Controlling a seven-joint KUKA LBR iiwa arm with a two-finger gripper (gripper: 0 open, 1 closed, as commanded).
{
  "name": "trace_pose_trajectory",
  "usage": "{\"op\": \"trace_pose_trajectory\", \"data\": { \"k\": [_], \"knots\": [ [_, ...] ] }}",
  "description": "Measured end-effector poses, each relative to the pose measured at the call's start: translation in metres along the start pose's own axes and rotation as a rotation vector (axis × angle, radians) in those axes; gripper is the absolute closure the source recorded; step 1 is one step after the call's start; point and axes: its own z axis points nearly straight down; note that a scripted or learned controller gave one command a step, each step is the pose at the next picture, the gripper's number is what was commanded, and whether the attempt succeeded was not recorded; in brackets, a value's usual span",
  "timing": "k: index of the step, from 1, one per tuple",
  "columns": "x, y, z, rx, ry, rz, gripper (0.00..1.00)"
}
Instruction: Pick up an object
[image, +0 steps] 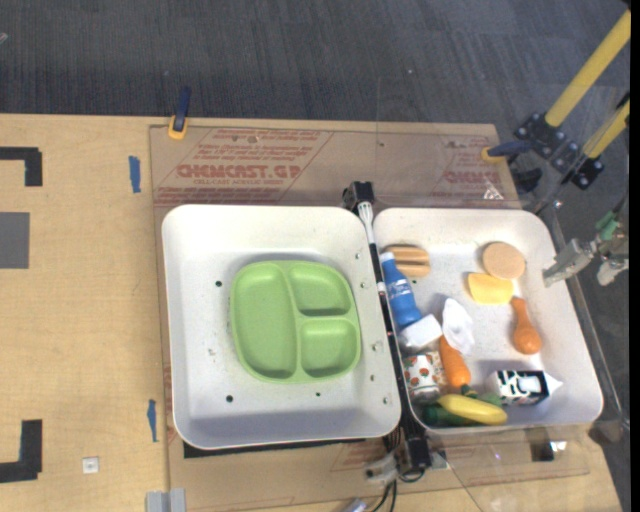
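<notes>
Pincer (585, 258) sits at the rim of the right-hand shallow white bin (575, 345); apart or together, I cannot tell. Nothing is in its grasp, so this looks like the approach step. Nearest is the round tan disc (503, 260), beside the yellow block (489, 290). Next it must come over one, then descend.

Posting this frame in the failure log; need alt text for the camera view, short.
Two shallow white bins sit side by side on a bench: the left bin holds a green divided plate, and the right bin holds a clutter of toy items, including a blue bottle, a banana and a carrot. The pincer hangs at that bin's right rim.
</notes>
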Motion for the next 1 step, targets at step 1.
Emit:
{"op": "trace_pose_trajectory", "data": {
  "k": [1],
  "knots": [
    [0.0054, 0.0276, 0.1428, 0.015, 0.007, 0.059, 0.00]
  ]
}}
